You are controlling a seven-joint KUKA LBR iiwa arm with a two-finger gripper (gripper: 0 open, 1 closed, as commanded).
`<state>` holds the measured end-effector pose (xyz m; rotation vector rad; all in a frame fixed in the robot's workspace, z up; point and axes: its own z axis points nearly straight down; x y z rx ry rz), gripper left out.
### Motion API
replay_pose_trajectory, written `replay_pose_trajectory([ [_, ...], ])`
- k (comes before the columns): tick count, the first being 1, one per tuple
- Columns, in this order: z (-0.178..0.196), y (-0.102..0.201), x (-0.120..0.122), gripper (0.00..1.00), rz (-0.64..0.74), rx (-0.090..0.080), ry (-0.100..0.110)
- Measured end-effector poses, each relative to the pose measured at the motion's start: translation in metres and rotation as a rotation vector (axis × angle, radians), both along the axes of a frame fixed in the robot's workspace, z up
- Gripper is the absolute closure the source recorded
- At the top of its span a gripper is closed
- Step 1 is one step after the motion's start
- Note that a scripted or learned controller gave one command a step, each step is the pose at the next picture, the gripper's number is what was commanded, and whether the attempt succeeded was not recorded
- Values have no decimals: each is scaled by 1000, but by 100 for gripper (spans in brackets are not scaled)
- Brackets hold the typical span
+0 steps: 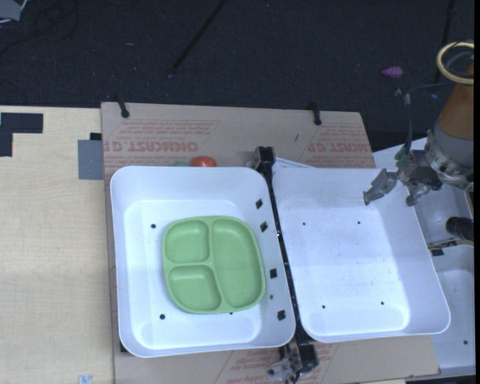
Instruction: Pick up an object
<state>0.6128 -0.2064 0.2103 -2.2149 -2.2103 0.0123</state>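
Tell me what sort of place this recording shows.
Probably a robotics lab test bench: two shallow white bins clipped together on a cardboard sheet, a green divided plate as grasp target, and the arm's pincer over the right bin.

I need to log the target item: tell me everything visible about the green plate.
The green plate is a pale green, rounded-rectangular tray, plastic-looking, split into three compartments: two smaller on the view's left, one long on the right. It lies flat, slightly rotated, near the middle of the left bin, resting on its floor, apart from the walls.
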Motion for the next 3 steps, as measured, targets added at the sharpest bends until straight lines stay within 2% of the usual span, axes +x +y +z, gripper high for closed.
replay_pose_trajectory([
  [1, 8, 0, 3, 0, 2, -3, -14],
  [2, -52, 2, -6, 0, 2, -1, -8],
  [3, -96, 2, -11, 0, 2, -1, -8],
])
